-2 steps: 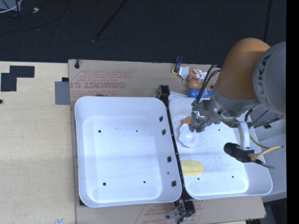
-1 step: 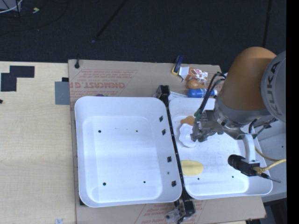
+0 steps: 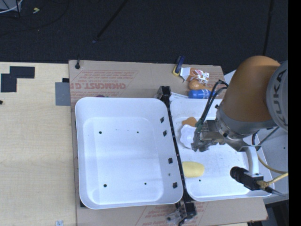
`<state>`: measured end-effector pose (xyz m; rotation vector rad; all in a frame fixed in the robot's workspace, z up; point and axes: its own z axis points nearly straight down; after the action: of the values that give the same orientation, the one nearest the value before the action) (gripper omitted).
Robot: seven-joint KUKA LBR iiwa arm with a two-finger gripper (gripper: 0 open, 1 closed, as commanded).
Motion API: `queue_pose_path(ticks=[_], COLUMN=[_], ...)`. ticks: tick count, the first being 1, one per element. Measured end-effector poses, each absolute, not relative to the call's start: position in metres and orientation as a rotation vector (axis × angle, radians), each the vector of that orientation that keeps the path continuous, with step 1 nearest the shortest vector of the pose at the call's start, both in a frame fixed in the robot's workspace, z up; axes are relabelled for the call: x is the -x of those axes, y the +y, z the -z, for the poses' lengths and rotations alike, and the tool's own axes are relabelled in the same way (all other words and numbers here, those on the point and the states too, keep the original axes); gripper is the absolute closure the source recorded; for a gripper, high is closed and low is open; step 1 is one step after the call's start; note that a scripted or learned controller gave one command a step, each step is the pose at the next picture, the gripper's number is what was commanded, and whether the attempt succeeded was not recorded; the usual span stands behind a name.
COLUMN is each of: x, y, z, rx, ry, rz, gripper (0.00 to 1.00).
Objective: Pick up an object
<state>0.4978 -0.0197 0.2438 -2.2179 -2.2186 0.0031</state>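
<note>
My gripper [image 3: 199,144] hangs low in the right bin [image 3: 221,187], near its left middle, under the grey wrist and orange band. Its dark fingers sit right against a crumpled white object [image 3: 187,136]. An orange-brown object [image 3: 189,121] lies just behind that, partly hidden. A pale yellow, rounded object [image 3: 193,169] lies in front of the gripper by the bin's left wall. At the bin's back edge are a blue object [image 3: 199,94] and an orange one [image 3: 196,84], with a white-and-red package [image 3: 199,74] beyond them.
The left bin [image 3: 89,173] lies beside the right one, with a black divider with clips [image 3: 171,140] between them. Both rest on a cardboard sheet [image 3: 108,79]. A black cylinder with cable [image 3: 245,177] sticks out of the arm over the right bin's front.
</note>
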Motion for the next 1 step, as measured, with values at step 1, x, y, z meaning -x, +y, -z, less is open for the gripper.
queue_pose_path(ticks=[1], x=[-0.5135], y=[-0.0324], z=[-0.3639], rx=[2.228], ry=[-2.227], rz=[0.012], gripper=[1.00])
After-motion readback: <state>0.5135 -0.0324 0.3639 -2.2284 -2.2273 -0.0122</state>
